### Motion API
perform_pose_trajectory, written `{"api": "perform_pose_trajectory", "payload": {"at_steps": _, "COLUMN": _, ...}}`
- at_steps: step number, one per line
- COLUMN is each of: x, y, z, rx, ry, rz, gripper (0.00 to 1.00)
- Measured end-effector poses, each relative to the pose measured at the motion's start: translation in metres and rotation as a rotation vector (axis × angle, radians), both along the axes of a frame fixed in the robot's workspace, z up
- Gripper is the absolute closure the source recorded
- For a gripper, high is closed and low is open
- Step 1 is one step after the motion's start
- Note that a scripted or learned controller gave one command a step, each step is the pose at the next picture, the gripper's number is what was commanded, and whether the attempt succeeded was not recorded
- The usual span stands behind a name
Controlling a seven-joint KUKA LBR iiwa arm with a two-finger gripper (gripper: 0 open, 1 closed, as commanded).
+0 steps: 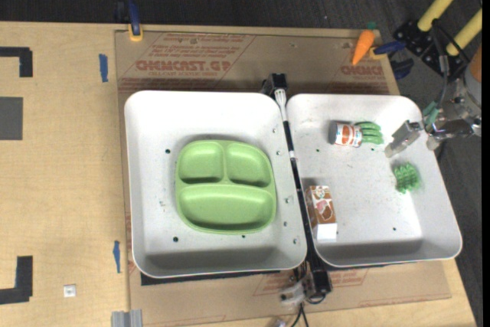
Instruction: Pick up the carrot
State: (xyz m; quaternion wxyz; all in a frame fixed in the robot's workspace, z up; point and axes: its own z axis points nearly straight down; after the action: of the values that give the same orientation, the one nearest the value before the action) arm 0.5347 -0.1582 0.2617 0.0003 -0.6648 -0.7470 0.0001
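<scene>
The carrot [363, 46] lies on the cardboard [184, 61] printed "CHEMCAST", beyond the right bin [436, 230]. The gripper [417, 132] hovers over that bin's right side; its state I cannot tell.

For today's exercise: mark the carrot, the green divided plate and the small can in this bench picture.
carrot [363, 47]: camera view, middle of its orange body, on the cardboard behind the right bin.
green divided plate [227, 185]: camera view, central ridge, in the left bin.
small can [347, 135]: camera view, its label side, in the right bin.
</scene>
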Motion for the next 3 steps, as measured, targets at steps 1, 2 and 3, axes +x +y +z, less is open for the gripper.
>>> {"api": "perform_pose_trajectory", "payload": {"at_steps": 1, "x": -0.019, "y": 0.047, "z": -0.167, "rx": -0.001, "ry": -0.003, "rz": 0.066, "gripper": 0.0}}
{"api": "perform_pose_trajectory", "payload": {"at_steps": 2, "x": -0.053, "y": 0.051, "z": -0.17, "rx": -0.002, "ry": -0.008, "rz": 0.363, "gripper": 0.0}}
{"api": "perform_pose_trajectory", "payload": {"at_steps": 3, "x": -0.05, "y": -0.024, "z": -0.172, "rx": -0.004, "ry": -0.013, "rz": 0.75, "gripper": 0.0}}
